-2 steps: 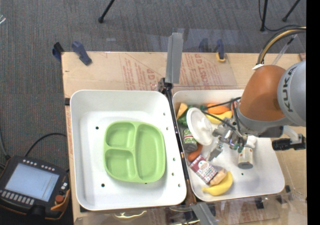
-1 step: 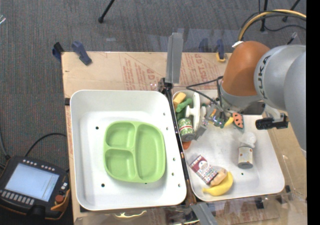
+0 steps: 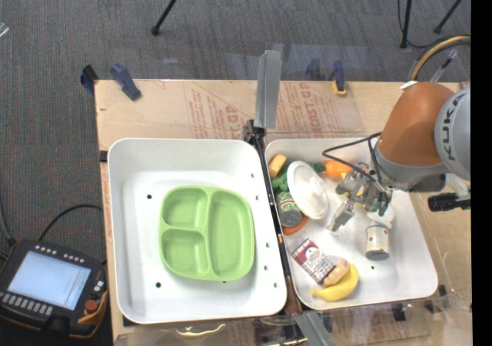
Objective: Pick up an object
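My gripper hangs low over the middle of the right bin, the arm coming in from the right. Just left of it lies a round white lid, tilted against a green-labelled can. A small grey tin stands right below the gripper. Near the bin's front edge, a red snack packet sits beside a banana. An orange carrot-like piece and a yellow item lie toward the back. I see nothing held by the gripper.
The left bin holds a green divided plate. A grey upright post rises behind the seam between the bins. A teach pendant rests on the floor at the lower left.
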Robot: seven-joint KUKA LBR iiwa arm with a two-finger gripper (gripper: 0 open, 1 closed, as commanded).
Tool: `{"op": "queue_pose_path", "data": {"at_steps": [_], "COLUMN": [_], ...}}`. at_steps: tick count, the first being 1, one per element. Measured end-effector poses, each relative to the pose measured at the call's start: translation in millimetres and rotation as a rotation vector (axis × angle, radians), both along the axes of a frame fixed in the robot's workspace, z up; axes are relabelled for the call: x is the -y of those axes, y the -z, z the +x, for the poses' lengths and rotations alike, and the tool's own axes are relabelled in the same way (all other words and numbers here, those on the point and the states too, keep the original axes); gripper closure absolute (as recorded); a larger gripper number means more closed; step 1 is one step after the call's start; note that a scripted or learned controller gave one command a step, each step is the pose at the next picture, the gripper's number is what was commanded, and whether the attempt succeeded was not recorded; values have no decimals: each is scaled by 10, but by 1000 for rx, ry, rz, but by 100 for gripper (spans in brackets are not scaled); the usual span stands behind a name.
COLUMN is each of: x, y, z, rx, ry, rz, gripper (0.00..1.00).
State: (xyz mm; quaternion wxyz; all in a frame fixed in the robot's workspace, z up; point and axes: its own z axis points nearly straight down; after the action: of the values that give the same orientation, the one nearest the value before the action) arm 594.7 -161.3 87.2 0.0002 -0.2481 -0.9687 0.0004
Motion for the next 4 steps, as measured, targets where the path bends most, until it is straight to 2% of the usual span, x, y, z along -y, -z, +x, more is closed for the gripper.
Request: {"op": "queue_pose_path", "data": {"at_steps": [1, 2, 3, 4], "x": [-433, 295, 414, 402], "y": [17, 2, 5, -90], "z": [416, 154, 91, 105], "rx": [-3, 0, 0, 1], "ry": [147, 93, 44, 41], "rz": [1, 0, 1, 2], "gripper": [0, 0, 0, 100]}}
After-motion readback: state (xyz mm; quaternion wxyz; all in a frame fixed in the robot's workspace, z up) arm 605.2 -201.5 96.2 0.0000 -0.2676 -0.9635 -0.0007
